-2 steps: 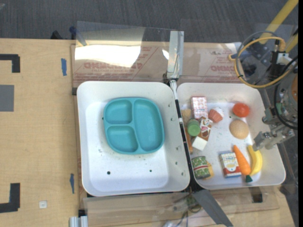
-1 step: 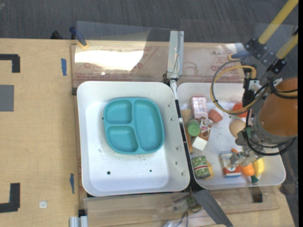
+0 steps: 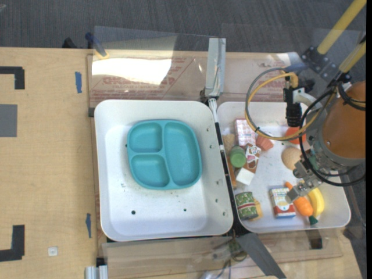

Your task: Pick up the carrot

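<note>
The carrot [image 3: 301,206], small and orange with a green tip, lies near the front right of the right bin [image 3: 337,220]. It rests between a red and blue box [image 3: 282,203] and a yellow banana [image 3: 317,200]. My gripper [image 3: 303,185] hangs just above and behind the carrot, at the end of the grey arm with its orange band [image 3: 347,127]. Nothing is visibly lifted off the bin floor.
The right bin also holds a pink carton [image 3: 244,131], a green cylinder [image 3: 237,157], a white cube [image 3: 244,176], a green box [image 3: 247,205], a tan egg [image 3: 290,157] and an orange-red piece [image 3: 264,142]. A teal divided plate [image 3: 164,154] lies in the left bin [image 3: 116,202].
</note>
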{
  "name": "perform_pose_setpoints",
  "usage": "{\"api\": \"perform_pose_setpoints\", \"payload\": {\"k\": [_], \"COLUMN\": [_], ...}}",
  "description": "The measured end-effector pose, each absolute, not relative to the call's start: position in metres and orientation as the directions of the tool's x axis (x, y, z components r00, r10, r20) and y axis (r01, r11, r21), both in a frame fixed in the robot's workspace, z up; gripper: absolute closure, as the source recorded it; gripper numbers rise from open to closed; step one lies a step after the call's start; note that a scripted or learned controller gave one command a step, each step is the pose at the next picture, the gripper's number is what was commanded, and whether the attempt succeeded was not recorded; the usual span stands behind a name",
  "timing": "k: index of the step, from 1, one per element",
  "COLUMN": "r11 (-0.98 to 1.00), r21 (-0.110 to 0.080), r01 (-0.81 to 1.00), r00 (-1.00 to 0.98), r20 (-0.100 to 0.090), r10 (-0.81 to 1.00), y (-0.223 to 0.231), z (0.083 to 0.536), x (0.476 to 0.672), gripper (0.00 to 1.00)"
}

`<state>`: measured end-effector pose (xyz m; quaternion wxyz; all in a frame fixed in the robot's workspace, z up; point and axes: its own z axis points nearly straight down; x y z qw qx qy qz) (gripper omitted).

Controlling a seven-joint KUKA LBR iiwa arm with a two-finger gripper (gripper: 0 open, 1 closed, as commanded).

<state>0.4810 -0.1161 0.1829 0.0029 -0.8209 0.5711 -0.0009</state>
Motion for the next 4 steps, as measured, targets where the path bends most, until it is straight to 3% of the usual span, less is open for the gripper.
{"api": "perform_pose_setpoints", "payload": {"k": [1,2,3,4], "r11": [-0.548,-0.485,-0.311,-0.619], "r21": [-0.007,-0.006,-0.012,-0.004], "r01": [-0.836,-0.874,-0.95,-0.785], "r00": [0.548,0.485,0.311,0.619], "r20": [0.004,0.004,0.005,-0.003], "r10": [-0.836,-0.874,-0.95,-0.785], "y": [-0.123,-0.157,-0.15,-0.126], "z": [0.108,0.205,0.108,0.11], "x": [0.482,0.507,0.49,0.506], "gripper": [1.0,1.0,1.0,1.0]}}
